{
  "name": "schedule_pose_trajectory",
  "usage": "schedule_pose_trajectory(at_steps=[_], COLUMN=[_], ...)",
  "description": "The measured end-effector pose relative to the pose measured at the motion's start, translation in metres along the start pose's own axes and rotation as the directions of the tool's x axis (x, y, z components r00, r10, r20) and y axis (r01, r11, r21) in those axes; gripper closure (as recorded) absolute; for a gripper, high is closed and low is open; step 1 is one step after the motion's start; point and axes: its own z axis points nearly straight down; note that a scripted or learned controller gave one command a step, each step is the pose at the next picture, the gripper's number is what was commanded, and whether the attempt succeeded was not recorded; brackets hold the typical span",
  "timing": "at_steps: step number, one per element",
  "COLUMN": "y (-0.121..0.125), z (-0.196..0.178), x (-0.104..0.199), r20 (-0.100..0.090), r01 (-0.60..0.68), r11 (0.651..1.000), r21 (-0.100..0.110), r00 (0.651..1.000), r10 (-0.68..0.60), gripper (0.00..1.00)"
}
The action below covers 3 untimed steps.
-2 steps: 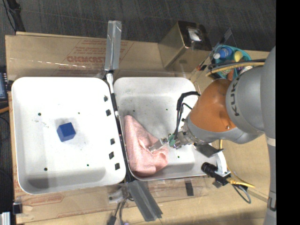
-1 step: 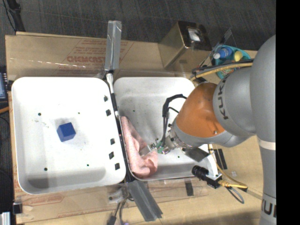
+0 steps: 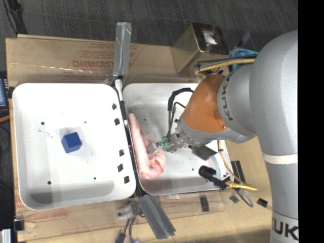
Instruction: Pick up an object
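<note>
A grey KUKA arm [image 3: 276, 120] with an orange band [image 3: 205, 110] above its wrist reaches in over the right bin [image 3: 152, 92], one of two shallow white bins set side by side on the table [image 3: 50, 52], seen from the fixed camera above. The gripper [image 3: 166, 145] sits low inside the right bin, just beside a limp pink object [image 3: 147, 153] that lies along that bin's left wall, next to the divider shared with the left bin [image 3: 30, 100]. The pink object runs from about the middle of that wall down toward the bin's lower left corner, where it bunches into a thicker fold. The gripper's tip, showing a touch of green, appears to meet the upper edge of that fold, but the wrist covers too much of it to tell how far the gripper is spread or whether it has hold of anything. A small blue cube [image 3: 71, 142] rests alone on the floor of the left bin, well apart from the right bin and the gripper. Black cables [image 3: 174, 103] loop from the wrist across the upper part of the right bin, and a yellow-tipped lead [image 3: 238, 186] trails past that bin's lower right corner. A brown cardboard box [image 3: 195, 47] stands beyond the right bin's far edge.
</note>
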Motion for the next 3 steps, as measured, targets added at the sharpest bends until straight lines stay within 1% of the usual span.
schedule_pose_trajectory(at_steps=[1,2,3], y=[0.001,0.001,0.046], z=[-0.010,-0.011,0.001], x=[0.001,0.000,-0.005], r20=[-0.003,-0.001,0.000], r01=[0.004,0.003,-0.061], r11=[1.000,1.000,0.998], r21=[0.001,0.000,0.002], r00=[1.000,1.000,0.998], r10=[-0.004,-0.003,0.061], gripper=[1.00,0.00,0.00])
